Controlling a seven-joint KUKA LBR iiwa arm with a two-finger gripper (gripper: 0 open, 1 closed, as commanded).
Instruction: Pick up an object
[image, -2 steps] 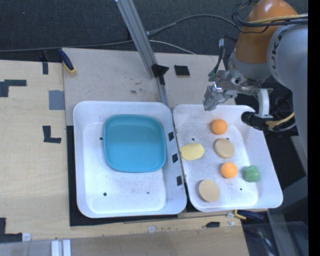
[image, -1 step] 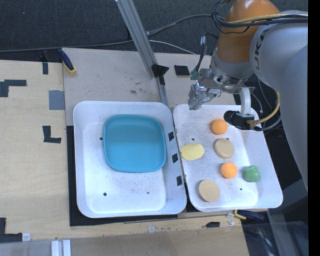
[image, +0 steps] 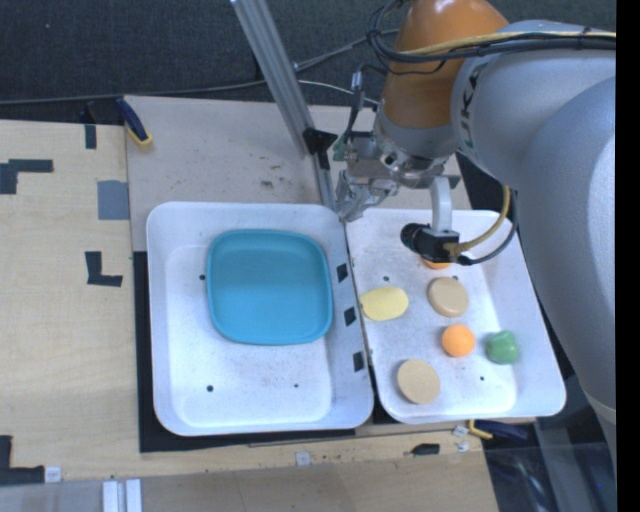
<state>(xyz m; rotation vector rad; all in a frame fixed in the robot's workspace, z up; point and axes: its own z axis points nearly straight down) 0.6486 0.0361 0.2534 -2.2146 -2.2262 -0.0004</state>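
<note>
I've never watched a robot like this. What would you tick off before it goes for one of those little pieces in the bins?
1. Pieces to pick from: ok. The right bin holds a yellow piece, an orange ball, a green piece and two tan discs.
2. Room around the yellow piece: ok. It lies apart from the others.
3. End effector above a piece: not ok. It hangs over the far rim where the two bins meet.
4. End effector ready to grasp: cannot tell from this view.
5. Blue plate out of the way: ok. It lies in the left bin.
</note>
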